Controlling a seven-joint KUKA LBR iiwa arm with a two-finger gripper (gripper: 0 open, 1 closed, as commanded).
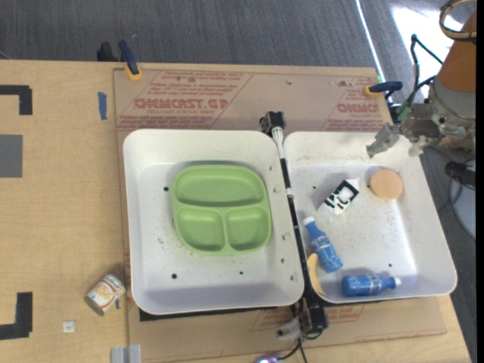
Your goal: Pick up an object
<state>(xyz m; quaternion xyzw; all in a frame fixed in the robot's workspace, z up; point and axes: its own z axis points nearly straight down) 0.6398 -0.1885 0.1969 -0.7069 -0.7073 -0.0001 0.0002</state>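
Observation:
The right bin point(431, 225) holds a round tan disc point(386, 184), a small black and white packet point(341, 197), and two blue bottles: one point(323, 244) lies near the bin's left wall, the other point(368, 283) along its front edge. A yellow item point(313, 272) lies against the front left wall. My gripper point(395, 145) hovers over the bin's far right corner, just beyond the tan disc. It is open, its fingers point(376, 145) spread with nothing between them.
The left bin point(144, 203) carries a green divided plate point(222, 207). A small box point(104, 293) lies on the bench left of the bins. Clamps sit at the board's far corners, one blue and orange point(130, 59), one at the right point(382, 89).

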